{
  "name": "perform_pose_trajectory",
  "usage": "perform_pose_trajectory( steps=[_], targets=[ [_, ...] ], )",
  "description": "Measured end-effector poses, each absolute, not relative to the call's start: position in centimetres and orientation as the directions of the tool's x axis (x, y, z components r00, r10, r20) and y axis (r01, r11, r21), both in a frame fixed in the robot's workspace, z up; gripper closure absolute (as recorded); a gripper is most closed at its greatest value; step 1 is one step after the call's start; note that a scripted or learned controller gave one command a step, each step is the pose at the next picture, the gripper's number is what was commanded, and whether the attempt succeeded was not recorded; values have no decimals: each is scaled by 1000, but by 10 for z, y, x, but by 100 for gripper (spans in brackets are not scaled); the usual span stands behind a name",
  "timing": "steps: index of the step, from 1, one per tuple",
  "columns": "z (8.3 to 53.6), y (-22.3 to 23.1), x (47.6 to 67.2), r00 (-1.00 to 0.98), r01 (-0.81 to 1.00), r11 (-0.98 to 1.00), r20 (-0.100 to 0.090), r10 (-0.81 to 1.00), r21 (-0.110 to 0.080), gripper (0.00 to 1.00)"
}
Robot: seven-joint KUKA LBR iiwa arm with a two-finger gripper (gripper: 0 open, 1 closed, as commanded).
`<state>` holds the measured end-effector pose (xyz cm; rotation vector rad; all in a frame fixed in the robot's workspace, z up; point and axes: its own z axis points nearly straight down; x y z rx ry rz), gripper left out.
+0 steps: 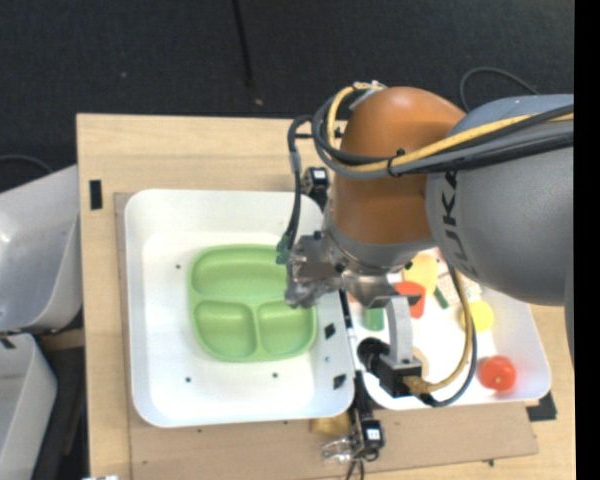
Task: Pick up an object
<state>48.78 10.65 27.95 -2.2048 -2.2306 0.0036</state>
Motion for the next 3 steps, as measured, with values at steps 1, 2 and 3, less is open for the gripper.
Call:
perform_pose_trajectory(
  steps=[1,2,3],
  targets=[
    [386,93,491,-4,1000,4,2,1000,11,100],
    [327,108,490,-5,1000,5,-1,1000,-3,100],
    [428,87,502,-7,1000,7,1,1000,12,100]
  ],
)
